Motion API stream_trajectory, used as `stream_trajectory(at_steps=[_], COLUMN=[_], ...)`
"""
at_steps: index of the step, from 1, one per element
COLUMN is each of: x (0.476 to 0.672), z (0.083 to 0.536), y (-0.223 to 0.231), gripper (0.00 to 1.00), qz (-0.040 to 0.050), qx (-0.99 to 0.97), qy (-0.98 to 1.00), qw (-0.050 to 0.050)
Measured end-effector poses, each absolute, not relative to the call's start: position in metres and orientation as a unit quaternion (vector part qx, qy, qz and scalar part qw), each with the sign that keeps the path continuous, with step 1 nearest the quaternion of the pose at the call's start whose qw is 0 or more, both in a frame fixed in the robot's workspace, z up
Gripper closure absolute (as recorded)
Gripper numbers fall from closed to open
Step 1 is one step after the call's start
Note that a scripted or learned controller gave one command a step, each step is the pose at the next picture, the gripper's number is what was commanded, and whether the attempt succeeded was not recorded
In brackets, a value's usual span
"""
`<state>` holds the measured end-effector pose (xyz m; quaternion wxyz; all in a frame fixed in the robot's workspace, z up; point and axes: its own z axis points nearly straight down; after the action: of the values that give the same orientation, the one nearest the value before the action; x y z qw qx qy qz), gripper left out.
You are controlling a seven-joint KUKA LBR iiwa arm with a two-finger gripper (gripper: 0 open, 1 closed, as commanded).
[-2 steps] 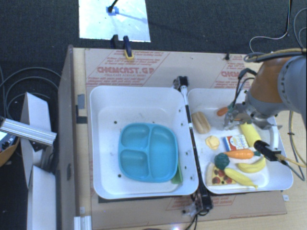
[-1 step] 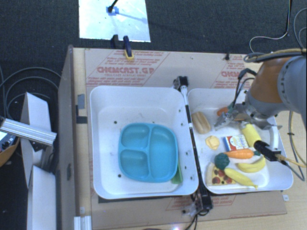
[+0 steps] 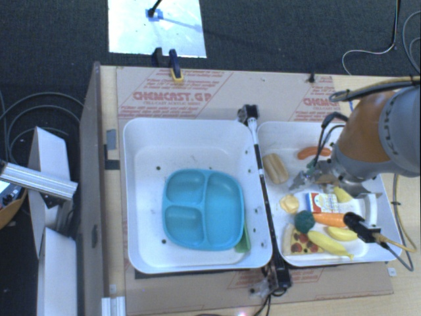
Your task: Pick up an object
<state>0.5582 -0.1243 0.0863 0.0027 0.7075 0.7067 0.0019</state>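
Observation:
My gripper (image 3: 308,176) hangs low over the middle of the right bin (image 3: 266,131), under the grey arm with the orange band. Toy foods lie around it. A tan bread roll (image 3: 275,168) sits to its left and a red sausage (image 3: 312,153) lies just behind it. In front of it are a white carton (image 3: 324,203), a yellow round piece (image 3: 289,204), a green broccoli (image 3: 304,220), an orange carrot (image 3: 327,220), a banana (image 3: 327,243) and a pizza slice (image 3: 297,242). A yellow lemon (image 3: 343,194) lies by the wrist. I see nothing held.
The left bin (image 3: 138,176) holds a blue divided plate (image 3: 202,209) with a green thing (image 3: 243,241) poking out under its right edge. A thin wall separates the two bins. Cardboard lies behind the bins.

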Motion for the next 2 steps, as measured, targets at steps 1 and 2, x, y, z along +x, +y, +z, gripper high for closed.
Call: stream_trajectory(at_steps=[1, 2], x=[0.622, 0.651], z=[0.085, 0.188], y=[-0.133, -0.164], gripper=[0.00, 0.00], qz=[0.0020, 0.0035], qx=[0.705, 0.706], qy=[0.709, 0.708], qw=[0.004, 0.007])
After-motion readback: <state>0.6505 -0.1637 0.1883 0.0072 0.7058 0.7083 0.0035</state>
